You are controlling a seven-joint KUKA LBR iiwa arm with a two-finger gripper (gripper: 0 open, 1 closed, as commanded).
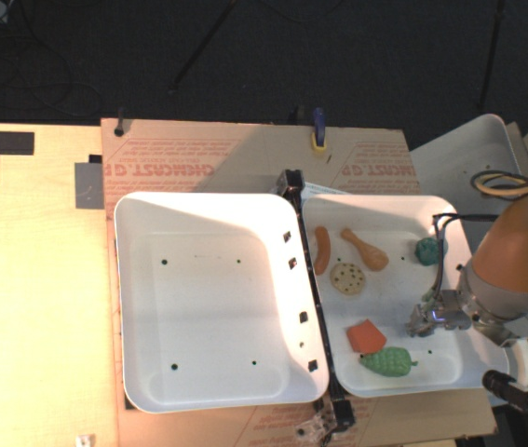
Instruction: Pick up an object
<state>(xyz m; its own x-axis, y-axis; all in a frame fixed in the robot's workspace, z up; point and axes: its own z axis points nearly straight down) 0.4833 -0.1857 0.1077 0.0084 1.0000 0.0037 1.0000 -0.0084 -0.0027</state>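
Camera view, two white bins (208,214), six objects in right one, hand (428,318) grip unclear.

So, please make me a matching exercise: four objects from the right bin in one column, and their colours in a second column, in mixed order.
Objects:
1. sausage
2. drumstick
3. flat block
4. bumpy piece at the near edge of the right bin

Colours:
A. green
B. red-orange
C. orange-brown
D. tan

Pairs: 1-C, 2-D, 3-B, 4-A
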